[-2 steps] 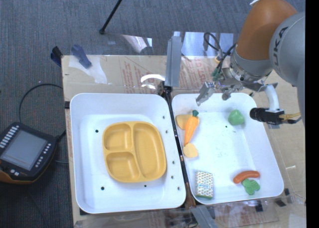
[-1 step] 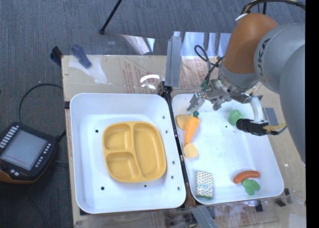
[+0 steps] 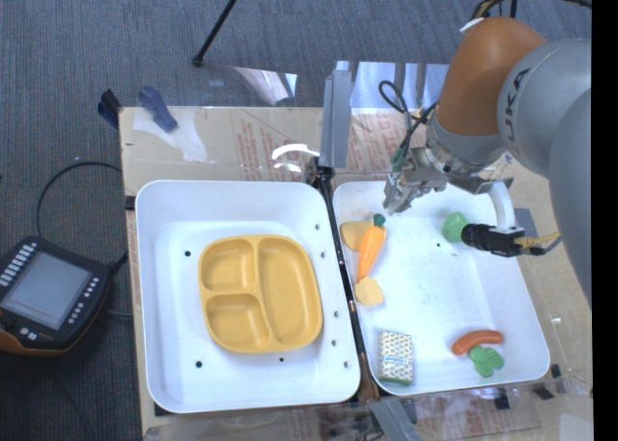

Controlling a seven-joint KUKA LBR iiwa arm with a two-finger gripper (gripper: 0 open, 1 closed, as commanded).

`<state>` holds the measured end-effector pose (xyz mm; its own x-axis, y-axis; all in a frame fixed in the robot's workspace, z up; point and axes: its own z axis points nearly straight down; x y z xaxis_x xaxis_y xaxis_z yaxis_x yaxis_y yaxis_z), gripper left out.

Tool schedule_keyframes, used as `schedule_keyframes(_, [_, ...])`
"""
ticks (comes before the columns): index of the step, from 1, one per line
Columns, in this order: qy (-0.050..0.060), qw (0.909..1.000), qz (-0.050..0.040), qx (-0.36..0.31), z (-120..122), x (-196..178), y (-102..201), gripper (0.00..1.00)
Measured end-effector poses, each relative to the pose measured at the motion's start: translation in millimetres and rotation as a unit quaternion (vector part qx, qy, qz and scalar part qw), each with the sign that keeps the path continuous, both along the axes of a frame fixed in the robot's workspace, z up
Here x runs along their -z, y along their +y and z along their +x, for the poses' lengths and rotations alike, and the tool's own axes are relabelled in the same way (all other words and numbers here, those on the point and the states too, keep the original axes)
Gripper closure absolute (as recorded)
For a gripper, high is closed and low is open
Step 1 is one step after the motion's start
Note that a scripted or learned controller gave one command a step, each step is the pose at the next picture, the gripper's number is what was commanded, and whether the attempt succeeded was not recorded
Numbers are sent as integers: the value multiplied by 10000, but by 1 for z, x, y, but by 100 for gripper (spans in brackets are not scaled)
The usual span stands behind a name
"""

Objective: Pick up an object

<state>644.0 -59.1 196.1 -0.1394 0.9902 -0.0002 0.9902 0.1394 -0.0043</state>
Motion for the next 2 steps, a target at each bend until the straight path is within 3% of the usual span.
schedule_keyframes(1, [5, 10000, -1, -4, 0, 1, 0, 0])
schedule_keyframes(2, [20, 9990, 10, -456, -2, 68, -33, 0])
